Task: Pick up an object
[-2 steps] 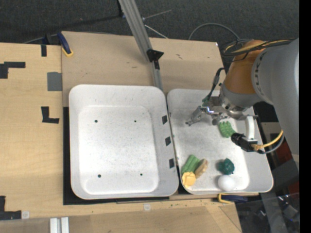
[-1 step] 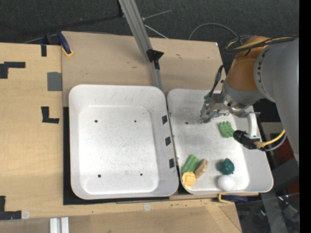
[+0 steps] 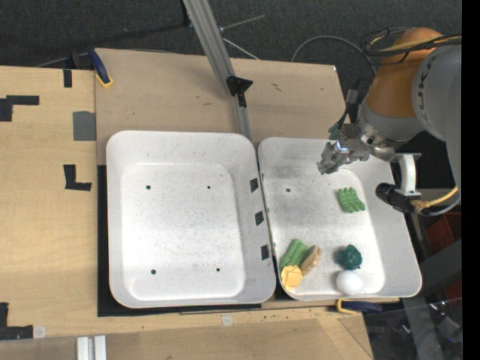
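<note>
Objects for picking lie in the right bin: ridged green piece, green-and-yellow corn toy, dark green lump, white ball. Gripper is seen above the bin's far end, nothing held; finger opening cannot be told. No pick is made yet.

Wooden bench top, pale plywood, carrying black tape marks and a grey patch left of the left white bin; a second, raised wooden panel lies just behind that bin. Grey metal rail slants from above the bin down to its far right corner, with a black clamp partway along. Dark grey carpeted floor beyond the bench, thin cables crossing it; even overhead light, soft shadows
</note>
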You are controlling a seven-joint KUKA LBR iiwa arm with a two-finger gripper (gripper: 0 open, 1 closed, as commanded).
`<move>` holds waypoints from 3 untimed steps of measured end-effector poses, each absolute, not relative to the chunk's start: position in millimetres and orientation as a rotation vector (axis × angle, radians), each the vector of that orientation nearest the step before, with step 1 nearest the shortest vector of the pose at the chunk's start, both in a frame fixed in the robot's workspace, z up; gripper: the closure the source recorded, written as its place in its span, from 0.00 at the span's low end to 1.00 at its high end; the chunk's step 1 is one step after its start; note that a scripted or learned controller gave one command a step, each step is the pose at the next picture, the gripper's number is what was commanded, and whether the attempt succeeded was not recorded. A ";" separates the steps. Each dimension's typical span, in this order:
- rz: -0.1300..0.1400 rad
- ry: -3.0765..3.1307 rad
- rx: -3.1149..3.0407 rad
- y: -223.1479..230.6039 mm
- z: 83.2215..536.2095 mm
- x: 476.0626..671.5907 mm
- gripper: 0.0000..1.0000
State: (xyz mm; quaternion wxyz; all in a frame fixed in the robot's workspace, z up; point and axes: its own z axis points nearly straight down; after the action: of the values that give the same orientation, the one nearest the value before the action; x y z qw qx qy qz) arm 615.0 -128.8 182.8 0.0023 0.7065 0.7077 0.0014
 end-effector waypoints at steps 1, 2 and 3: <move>0.003 2.220 2.218 -131.0 225.9 614.6 1.00; 0.004 2.220 2.217 -130.8 274.8 615.7 1.00; 0.001 2.230 2.214 -72.4 274.8 624.3 1.00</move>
State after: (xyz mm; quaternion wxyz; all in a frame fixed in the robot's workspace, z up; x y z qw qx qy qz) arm 624.3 -72.4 274.8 -0.0006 0.7046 0.7096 0.0003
